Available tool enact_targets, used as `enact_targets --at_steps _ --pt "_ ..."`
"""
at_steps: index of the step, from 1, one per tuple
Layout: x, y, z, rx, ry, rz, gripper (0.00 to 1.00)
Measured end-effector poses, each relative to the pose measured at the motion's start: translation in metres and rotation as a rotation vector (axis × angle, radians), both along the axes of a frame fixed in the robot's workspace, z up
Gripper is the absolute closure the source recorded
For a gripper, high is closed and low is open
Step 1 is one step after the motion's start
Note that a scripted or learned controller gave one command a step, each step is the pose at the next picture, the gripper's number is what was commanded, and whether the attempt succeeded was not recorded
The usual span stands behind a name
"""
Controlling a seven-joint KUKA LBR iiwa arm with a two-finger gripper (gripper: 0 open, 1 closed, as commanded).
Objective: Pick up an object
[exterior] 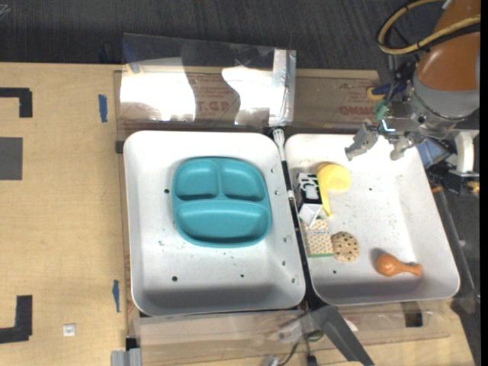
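At the upper right of the frame, the gripper [379, 142] hangs over the right bin [435, 227], fingers spread wide, holding nothing. The yellow object [332, 180], cookie [344, 246] and orange object [395, 265] lie in that bin.

Dark carpet floor [229, 6] behind; tan bench top [53, 204] with black tape marks [19, 101], blue tape bits [102, 107].

Grey arm [450, 90], orange band, yellow cables.
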State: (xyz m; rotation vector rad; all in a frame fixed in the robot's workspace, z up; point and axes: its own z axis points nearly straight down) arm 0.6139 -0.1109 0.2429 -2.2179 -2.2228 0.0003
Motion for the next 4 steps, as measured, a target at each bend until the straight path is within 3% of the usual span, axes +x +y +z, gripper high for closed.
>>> enact_targets --at_steps 1,2,3,4 --pt "0.020 0.016 -0.112 -0.001 0.004 0.016 0.00" --pt "0.018 0.012 -0.142 -0.002 -0.007 -0.006 0.00" --pt "0.014 -0.033 -0.155 -0.001 -0.007 0.111 0.00" --pt "0.016 -0.033 -0.143 -0.003 -0.011 0.110 1.00"
